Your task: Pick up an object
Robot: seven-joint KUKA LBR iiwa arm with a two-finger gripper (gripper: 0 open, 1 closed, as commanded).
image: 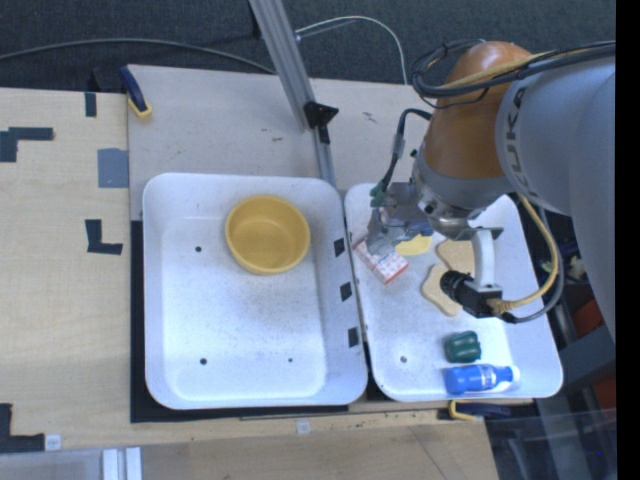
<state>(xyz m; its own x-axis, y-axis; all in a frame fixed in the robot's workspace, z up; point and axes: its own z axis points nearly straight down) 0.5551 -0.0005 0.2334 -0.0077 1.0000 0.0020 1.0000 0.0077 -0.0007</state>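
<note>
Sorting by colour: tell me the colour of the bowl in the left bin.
Yellow; the bowl shows in the camera view.

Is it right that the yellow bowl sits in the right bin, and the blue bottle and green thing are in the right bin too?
Not quite. The camera view shows the yellow bowl in the left bin, alone there. The blue bottle and the green thing are indeed in the right bin, near its front edge.

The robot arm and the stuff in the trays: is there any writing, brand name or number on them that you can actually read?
"KUKA": grey letters running down the arm, partly cut off by its curve.
Small red and white packet: print too blurred to read.
Blue bottle: any label is too small to read.
Nothing else legible.
</note>
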